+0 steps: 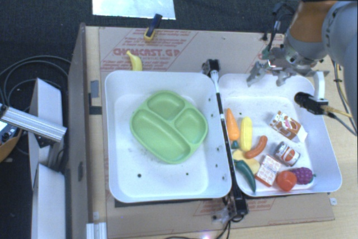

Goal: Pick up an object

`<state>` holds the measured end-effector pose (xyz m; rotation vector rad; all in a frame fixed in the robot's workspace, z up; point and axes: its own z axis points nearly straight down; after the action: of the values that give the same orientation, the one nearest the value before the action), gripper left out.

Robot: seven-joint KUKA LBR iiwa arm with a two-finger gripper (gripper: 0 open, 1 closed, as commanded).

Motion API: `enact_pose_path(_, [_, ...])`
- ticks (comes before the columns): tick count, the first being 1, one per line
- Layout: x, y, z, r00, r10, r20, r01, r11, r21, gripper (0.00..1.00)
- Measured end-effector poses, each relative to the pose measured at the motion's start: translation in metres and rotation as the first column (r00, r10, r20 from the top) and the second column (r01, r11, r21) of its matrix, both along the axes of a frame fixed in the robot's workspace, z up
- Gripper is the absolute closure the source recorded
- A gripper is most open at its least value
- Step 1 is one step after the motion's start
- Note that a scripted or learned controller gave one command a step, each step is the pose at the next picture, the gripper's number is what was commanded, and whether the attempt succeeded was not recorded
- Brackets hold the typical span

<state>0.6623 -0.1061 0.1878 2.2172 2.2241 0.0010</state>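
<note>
**Desk:** What's the caption for the overhead shot?

**Photographer:** A grey arm with an orange band reaches in from the right and holds its tool above the far edge of the right bin. The tool's fingers are splayed apart with nothing between them. No object is lifted yet.

**Desk:** And the things it might take?

**Photographer:** They are all toy foods, bunched in the near half of that bin, well apart from the tool: a carrot by the dividing wall, a corn cob just beside it, a sausage, a green pepper, a tomato touching a bunch of grapes, a can and two small cartons. The left bin holds a green divided plate. A banana lies outside, on the worktop's cardboard.

**Desk:** What could go wrong?

**Photographer:** Crowding, I'd judge. The pieces touch or nearly touch, so a descending finger could land on a neighbour, nudge the pile or close on two at once. The carrot sits so near the wall that a finger may strike the rim. Rounded pieces like the tomato could squirt free.
</note>
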Motion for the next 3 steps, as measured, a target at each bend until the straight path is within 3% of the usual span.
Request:
enact_pose_path(1, [-0.069,-0.014,-0.079,1.0,0.002,0.009,-0.002,1.0,-0.001,0.0])
enact_pose_path(2, [-0.097,-0.021,-0.051,1.0,-0.003,0.001,0.003,1.0,0.0,0.0])
enact_pose_path(3, [-0.124,-0.047,-0.072,1.0,-0.002,0.011,0.002,1.0,-0.002,0.0])
